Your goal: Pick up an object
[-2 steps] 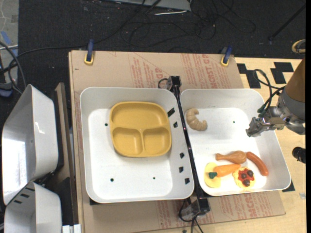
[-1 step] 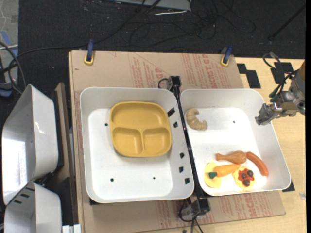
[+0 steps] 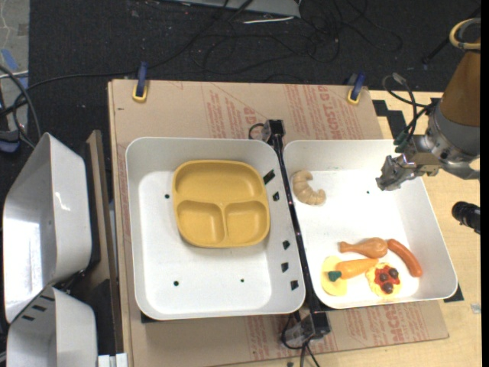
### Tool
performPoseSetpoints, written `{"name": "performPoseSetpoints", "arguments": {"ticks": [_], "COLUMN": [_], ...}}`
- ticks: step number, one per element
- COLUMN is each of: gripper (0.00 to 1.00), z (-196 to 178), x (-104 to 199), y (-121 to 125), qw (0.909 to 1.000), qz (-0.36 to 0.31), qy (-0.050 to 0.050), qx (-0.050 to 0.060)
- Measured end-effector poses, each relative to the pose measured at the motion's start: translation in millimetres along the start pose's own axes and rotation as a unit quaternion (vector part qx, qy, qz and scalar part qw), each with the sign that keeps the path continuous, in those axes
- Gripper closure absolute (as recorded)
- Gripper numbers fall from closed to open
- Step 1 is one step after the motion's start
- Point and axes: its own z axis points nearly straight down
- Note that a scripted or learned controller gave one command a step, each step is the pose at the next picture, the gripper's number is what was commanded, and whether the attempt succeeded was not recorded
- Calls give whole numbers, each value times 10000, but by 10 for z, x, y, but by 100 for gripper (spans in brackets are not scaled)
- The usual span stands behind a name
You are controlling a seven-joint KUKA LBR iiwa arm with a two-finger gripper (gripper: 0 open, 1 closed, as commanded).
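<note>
In the right bin [image 3: 359, 159] lie a pale croissant [image 3: 309, 189] near the upper left, and a cluster at the front: a brown drumstick [image 3: 367, 246], a red sausage [image 3: 405, 257], an orange carrot [image 3: 351, 267] on a yellow piece [image 3: 333, 280], and a yellow piece with red and dark berries [image 3: 386, 279]. My gripper [image 3: 392, 174] hovers over the bin's upper right part, well apart from the food items, with nothing visible between its fingers.
The left bin [image 3: 153, 281] holds a yellow three-compartment plate [image 3: 221, 203]. A black divider strip runs between the bins. Cables lie beyond the board's far edge, and white containers [image 3: 46, 212] stand off to the left.
</note>
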Motion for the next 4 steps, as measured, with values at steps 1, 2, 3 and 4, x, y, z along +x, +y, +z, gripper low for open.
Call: {"name": "performPoseSetpoints", "arguments": {"ticks": [1, 2, 3, 4], "gripper": [100, 100, 100, 100], "z": [152, 275, 382, 398], "x": [517, 989, 1484, 2102], "y": [97, 165, 164, 153], "qw": [10000, 10000, 10000, 10000], "qz": [-1, 2, 3, -9], "qy": [6, 5, 3, 8], "qx": [19, 21, 21, 13]}}
